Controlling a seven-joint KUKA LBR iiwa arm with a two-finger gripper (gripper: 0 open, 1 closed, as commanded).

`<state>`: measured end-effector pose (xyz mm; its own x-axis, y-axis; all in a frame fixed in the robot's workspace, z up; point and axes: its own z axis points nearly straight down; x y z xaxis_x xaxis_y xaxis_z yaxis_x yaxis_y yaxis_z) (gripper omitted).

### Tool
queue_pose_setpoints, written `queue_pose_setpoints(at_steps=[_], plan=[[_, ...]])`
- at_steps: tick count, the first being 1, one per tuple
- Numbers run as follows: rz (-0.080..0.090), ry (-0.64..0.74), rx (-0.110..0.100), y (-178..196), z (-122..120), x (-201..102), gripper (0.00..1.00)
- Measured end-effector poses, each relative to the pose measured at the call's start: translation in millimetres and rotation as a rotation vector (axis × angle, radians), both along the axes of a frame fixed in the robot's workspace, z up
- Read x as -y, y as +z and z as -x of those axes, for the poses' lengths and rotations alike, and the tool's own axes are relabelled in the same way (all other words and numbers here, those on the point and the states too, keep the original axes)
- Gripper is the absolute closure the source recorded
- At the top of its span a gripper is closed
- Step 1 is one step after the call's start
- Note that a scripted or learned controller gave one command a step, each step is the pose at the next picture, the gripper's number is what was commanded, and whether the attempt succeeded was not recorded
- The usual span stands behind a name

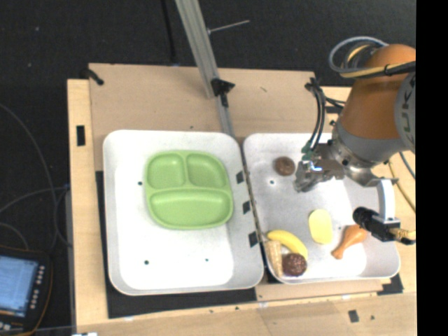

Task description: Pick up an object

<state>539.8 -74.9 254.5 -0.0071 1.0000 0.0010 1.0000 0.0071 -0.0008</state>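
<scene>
Two white bins are seen side by side on the bench. In the left bin [126,257] a green divided plate [189,190] is laid, w/ two small compartments toward the top and one large one below.

The right bin [336,275] holds the loose objs. A small brown round item [284,166] is seen near the bin's upper left. A pale yellow oval piece [321,226] is laid near the middle, long axis roughly top-to-bottom in the view. A banana [288,241] is found at the lower left, long axis slanted from upper left to lower right, its lower-right tip ending just beside a dark reddish-brown ball [295,264]. A tan ridged piece [274,258] is wedged against the bin's left wall, just left of the ball; its kind can't be made out. An orange drumstick-shaped toy [349,240] is laid to the right of the yellow oval, long axis slanted, thick end toward upper right, narrow end pointing lower left.

The arm is brought in from the right, orange band above the wrist. The gripper [306,180] is positioned over the bin's upper-middle area, right of the brown round item and above the yellow oval, approx. between them. Nothing is seen between its fingers; whether the claw is apart or together can't be told at this res.
</scene>
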Motion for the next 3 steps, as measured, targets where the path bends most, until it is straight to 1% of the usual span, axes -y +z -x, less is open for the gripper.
queue_pose_setpoints(at_steps=[1, 2, 3], plan=[[0.0, 0.0, 0.003, 6.9, -18.8, -44.9, 1.0], [0.0, 0.001, 0.003, 5.4, -43.6, -102.2, 1.0], [0.0, 0.0, 0.001, -7.2, -55.2, -154.1, 1.0]])
